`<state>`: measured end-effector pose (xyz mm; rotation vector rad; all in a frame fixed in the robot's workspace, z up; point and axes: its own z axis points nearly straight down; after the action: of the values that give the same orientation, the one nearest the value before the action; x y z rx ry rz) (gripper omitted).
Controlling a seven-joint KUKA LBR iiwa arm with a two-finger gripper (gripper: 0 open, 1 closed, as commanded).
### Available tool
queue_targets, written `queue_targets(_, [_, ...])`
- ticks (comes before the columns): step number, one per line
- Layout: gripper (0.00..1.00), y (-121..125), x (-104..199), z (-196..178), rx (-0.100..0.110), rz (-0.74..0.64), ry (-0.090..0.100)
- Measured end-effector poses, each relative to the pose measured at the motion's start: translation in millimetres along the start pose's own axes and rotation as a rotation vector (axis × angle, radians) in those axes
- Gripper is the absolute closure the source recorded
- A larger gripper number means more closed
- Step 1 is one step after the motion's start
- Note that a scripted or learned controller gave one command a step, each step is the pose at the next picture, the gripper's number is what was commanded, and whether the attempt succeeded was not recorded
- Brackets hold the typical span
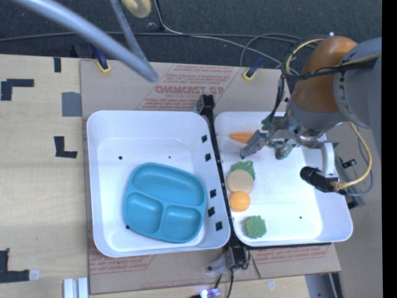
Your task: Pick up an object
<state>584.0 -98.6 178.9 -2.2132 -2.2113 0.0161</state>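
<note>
Camera view has the pincer hanging over the right bin, its fingers spread apart with nothing between them. Just beside its left finger lies a carrot. Below it sit a green-topped pale ball, an orange and a green lump. Farther left, a blue tray fills the other bin.

The right bin has lots of bare floor on its right side. Along its left wall sit a carrot, maybe a bun, an orange ball and broccoli.
</note>
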Motion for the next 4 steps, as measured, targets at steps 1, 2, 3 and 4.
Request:
queue_targets(1, [0.0, 3, 0, -9, -0.015, -0.003, -0.002])
queue_targets(2, [0.0, 10, 5, 40, -0.011, -0.003, -0.002])
queue_targets(3, [0.0, 10, 6, 93, -0.012, -0.002, -0.003])
queue_targets(4, [1.0, 10, 6, 81, -0.013, -0.004, -0.002])
